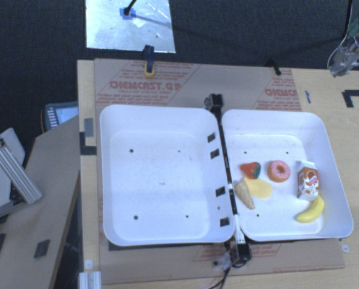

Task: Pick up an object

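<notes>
1. Nearest the camera, a banana point(310, 211) is lying in the front right corner of the right bin point(275, 138).
2. Just behind the banana, a small carton point(308, 182) is standing upright near the bin's right wall.
3. Left of these, a pale cone point(244, 194) is lying beside the bin's left wall, touching a yellow disc point(260, 189).
4. Just behind the disc, a red fruit point(250, 170) with a green end is lying, and a donut point(279, 171) is sitting flat to its right, between the fruit and the carton.
5. The left bin point(161, 179) is sitting side by side with the right one, both resting on a printed board point(185, 77) on the surface point(356, 131).
6. Farther back and up at the right edge, the hand point(349, 54) is hanging over the far right corner of the surface, outside the bins. It is well apart from all six things, which are lying nearer the camera and to its left; the carton and banana are lying closest to its side.
7. The hand is showing too small and blurred; I cannot tell whether it is apart or together, and nothing is showing in it.
8. Farthest back, a metal plate point(130, 17) is lying on the dark floor.
</notes>
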Controlling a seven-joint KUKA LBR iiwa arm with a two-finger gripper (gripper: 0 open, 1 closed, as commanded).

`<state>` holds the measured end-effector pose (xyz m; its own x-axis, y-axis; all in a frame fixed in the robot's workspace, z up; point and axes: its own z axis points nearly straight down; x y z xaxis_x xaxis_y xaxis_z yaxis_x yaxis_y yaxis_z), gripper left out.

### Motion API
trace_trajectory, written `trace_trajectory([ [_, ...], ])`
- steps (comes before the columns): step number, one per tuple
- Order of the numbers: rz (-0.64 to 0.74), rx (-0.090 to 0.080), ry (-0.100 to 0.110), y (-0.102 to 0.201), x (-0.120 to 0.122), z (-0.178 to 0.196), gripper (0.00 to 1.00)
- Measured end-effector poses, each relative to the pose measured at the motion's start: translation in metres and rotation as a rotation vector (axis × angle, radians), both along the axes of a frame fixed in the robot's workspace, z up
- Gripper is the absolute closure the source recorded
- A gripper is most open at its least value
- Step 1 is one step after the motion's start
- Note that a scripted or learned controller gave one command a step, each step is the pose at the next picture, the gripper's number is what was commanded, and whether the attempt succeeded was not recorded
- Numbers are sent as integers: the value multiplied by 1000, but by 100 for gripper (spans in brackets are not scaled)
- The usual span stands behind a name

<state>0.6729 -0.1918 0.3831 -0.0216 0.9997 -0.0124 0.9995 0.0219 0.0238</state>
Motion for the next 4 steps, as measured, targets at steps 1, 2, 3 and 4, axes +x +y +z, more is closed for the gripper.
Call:
trace_trajectory([
  [1, 4, -2, -4, 0, 1, 12, 100],
  [2, 8, -5, -9, 1, 2, 23, 100],
  [3, 12, -7, -13, 1, 2, 35, 100],
  [4, -23, 11, 26, -15, -29, -4, 100],
])
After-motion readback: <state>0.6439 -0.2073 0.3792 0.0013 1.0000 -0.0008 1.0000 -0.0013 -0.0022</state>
